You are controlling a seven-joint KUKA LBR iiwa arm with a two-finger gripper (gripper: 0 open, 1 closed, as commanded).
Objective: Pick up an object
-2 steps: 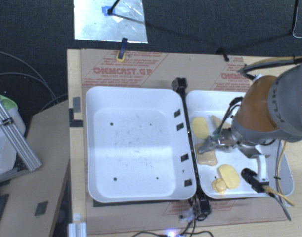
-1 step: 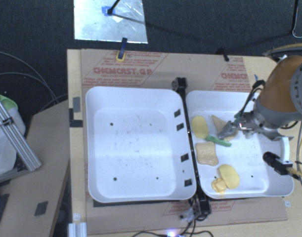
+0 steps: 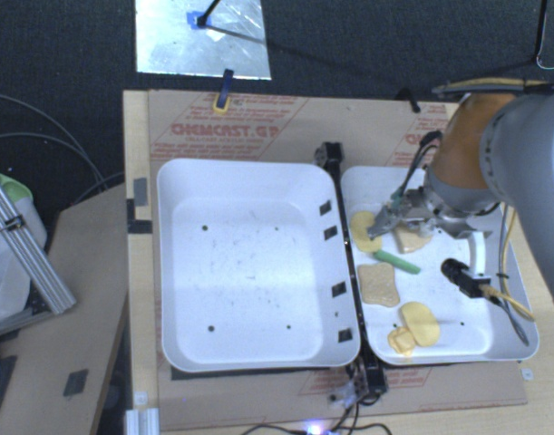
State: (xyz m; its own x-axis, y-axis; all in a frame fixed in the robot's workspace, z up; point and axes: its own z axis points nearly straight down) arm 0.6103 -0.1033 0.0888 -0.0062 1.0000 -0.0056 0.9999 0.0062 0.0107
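Hand (image 3: 383, 227) low in right bin (image 3: 503, 333), fingertips hidden over yellow piece (image 3: 364, 227); grip unreadable.

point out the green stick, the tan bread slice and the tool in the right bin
green stick (image 3: 398, 262), camera view, middle of its length
tan bread slice (image 3: 379, 285), camera view, centre of its top face
tool (image 3: 386, 222), camera view, between its fingertips

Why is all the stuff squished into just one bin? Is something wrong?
Nothing looks broken or spilled. The yellow pieces, the tan slice and the green stick all lie in the right bin, near the pincer.
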